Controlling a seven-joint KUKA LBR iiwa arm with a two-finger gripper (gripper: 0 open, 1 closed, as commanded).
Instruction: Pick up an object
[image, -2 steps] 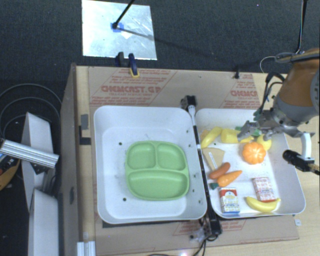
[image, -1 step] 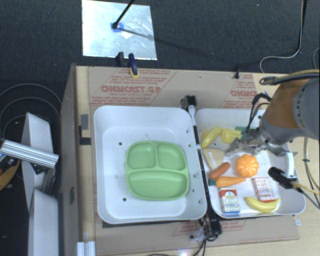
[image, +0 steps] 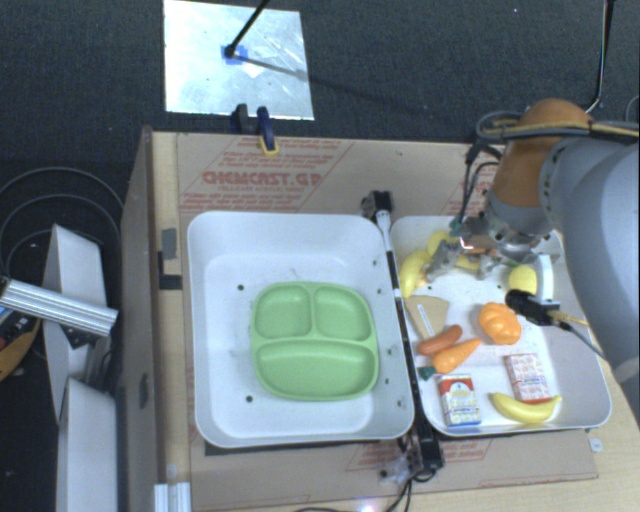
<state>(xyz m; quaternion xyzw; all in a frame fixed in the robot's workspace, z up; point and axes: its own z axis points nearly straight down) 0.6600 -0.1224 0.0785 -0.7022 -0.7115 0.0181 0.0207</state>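
Observation:
My gripper (image: 449, 258) is low over the far left part of the right bin (image: 590, 400), reaching in from the right under the grey arm and its orange band (image: 520, 180). Right beside it lie a yellow banana (image: 411, 270) and a small yellow piece (image: 439, 242); I cannot tell whether it touches either. Nearer in the same bin are a beige wedge (image: 428, 312), two orange carrots (image: 448, 347), an orange pepper (image: 500, 322), a yellow lemon (image: 522, 278), two red boxes (image: 457, 398) and a second banana (image: 525, 407).
The left bin (image: 215, 300) holds a green divided plate (image: 315, 338). A black clamp (image: 380, 206) sits at the far end of the rail between the bins. Cardboard lines the bench behind the bins.

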